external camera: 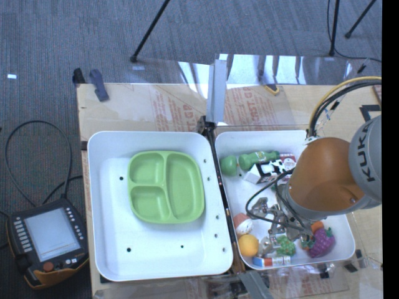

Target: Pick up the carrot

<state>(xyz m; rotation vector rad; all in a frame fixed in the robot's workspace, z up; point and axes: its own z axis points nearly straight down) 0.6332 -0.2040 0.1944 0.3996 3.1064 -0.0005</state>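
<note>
Nearest the lens: grey arm [374, 161] with orange band [324, 174], reaching in from the right over the right bin [262, 139]. Hand [277, 228] down among the toys at the bin's front; whether it is released or clenched cannot be told. Carrot: a small orange piece [317, 227] just right of the hand, beside purple grapes [320, 243], mostly hidden under the wrist. Yellow-orange fruit [248, 245] at front left, green pieces [249, 162] toward the back. Left bin [106, 242] holds a green divided plate [166, 186]. Pendant [47, 237] on the floor, left of the desk [137, 108].
</note>
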